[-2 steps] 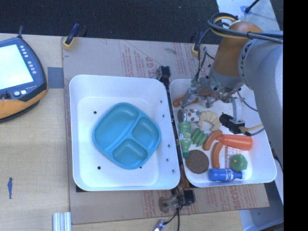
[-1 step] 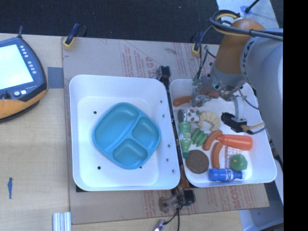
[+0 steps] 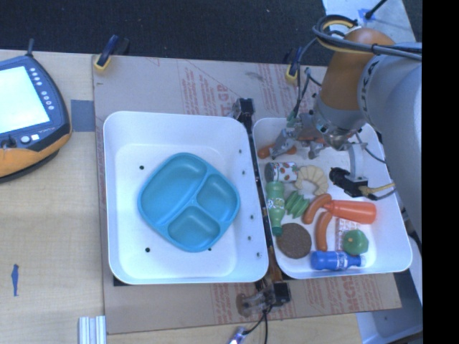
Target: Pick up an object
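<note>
blue bottle (image 3: 336, 261) at the right bin's (image 3: 391, 260) six o'clock looks light, hard, slippery; grab mid-body. gripper (image 3: 310, 143) at eleven o'clock, whether apart or together i cannot tell.

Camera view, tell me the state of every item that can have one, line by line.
Claw: low over the right bin's far end, grip unclear.
Blue plate: flat, upright, alone in the left bin.
Blue bottle: lying on its side.
Green bottle: lying down.
Handheld screen: lit.

One fixed camera looks down at a slant on both white bins (image 3: 115, 192), fairly near.
</note>
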You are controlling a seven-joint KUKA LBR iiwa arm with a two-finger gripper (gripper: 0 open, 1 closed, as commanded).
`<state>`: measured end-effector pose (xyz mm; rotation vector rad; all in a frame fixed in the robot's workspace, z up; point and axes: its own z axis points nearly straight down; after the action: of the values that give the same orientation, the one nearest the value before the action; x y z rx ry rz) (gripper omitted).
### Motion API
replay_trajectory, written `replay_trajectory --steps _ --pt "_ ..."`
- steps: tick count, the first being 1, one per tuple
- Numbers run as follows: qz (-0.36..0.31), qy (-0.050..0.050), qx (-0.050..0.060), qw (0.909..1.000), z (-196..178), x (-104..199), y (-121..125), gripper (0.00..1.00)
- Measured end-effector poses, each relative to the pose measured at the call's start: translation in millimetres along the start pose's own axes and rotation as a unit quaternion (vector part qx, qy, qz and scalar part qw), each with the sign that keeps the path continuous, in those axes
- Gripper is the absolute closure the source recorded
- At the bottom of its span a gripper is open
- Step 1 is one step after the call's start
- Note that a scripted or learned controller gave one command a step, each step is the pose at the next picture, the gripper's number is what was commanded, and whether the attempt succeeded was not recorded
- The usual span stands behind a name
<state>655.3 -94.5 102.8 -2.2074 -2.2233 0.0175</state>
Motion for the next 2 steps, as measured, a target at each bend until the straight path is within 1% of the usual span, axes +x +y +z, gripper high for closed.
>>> replay_trajectory --steps 1,2 --pt "0.002 0.000 -0.004 1.0000 11.0 -10.8 0.6 0.00" --pt "0.002 0.000 -0.005 1.0000 10.7 -14.5 0.9 0.00"
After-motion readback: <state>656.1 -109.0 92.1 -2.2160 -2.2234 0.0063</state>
